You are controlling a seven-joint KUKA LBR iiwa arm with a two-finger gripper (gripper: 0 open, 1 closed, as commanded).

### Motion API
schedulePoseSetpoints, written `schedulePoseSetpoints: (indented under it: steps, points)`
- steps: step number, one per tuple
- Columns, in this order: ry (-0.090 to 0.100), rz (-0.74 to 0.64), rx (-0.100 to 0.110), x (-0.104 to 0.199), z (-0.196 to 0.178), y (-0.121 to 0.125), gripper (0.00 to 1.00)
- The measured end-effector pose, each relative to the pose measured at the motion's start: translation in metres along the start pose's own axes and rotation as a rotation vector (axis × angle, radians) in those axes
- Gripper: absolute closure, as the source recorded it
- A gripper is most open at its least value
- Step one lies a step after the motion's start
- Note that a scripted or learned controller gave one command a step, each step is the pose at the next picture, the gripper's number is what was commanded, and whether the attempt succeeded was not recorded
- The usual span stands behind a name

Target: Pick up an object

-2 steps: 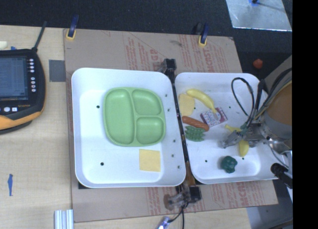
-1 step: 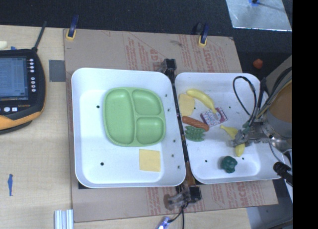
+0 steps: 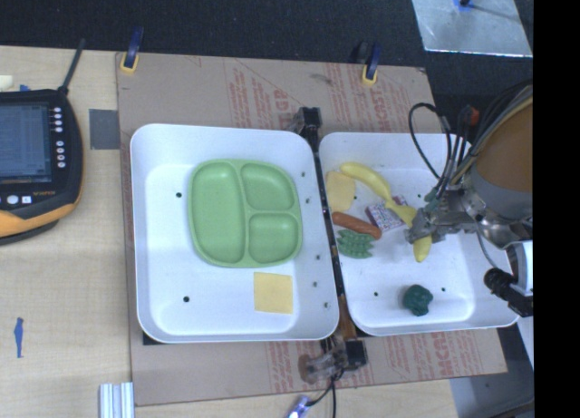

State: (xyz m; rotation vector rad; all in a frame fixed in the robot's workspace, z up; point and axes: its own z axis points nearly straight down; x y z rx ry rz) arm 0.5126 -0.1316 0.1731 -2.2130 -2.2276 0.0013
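While tool (image 3: 433,226) hangs over right bin (image 3: 453,312), can't tell its grip; small yellow curved piece (image 3: 422,248) sits just below.

Red print runs along the cardboard sheet (image 3: 272,81) under the bins, too blurred to read. The small packet (image 3: 385,218) in the right bin has markings, also illegible. Nothing else lettered.

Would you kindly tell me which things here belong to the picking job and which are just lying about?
For the job: tool; banana; hot dog; dark green piece; right bin.

Lying about: green divided plate; yellow square; handheld control pendant.
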Motion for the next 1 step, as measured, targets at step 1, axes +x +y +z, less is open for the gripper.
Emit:
schedulePoseSetpoints:
  steps: [1]
  points:
    - [0.0, 0.002, 0.0, 0.0429, -0.0386, 0.0891, 1.0]
